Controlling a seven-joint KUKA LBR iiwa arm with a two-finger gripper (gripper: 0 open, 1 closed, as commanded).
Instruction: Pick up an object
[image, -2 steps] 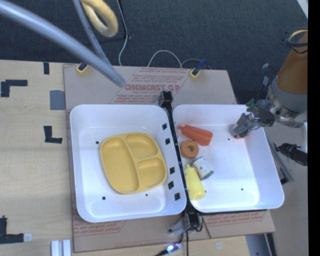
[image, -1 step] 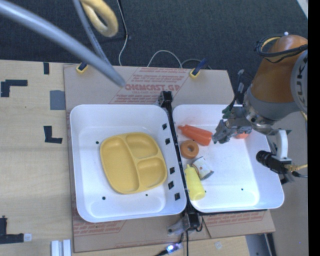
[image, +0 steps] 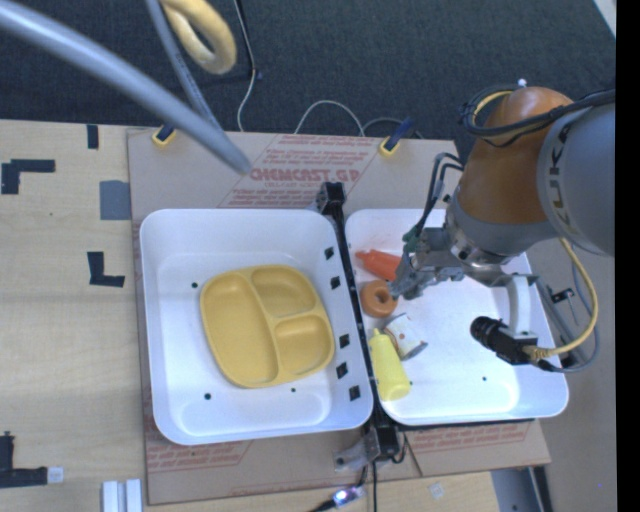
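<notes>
Claw (image: 410, 282) is hovering low in the right bin (image: 500, 400); whether it is spread or pinched is not discernible. Just to its left, an orange ring (image: 377, 299) is lying beside a carrot-like piece (image: 379, 264), its long axis running toward the claw.

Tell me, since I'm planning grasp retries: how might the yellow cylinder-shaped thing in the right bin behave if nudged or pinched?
The yellow cylinder looks rounded and lies on its side against the right bin wall by the divider, so a sideways nudge would probably roll it. Its smooth surface may slip between fingers. It looks like a toy, so probably light.
</notes>
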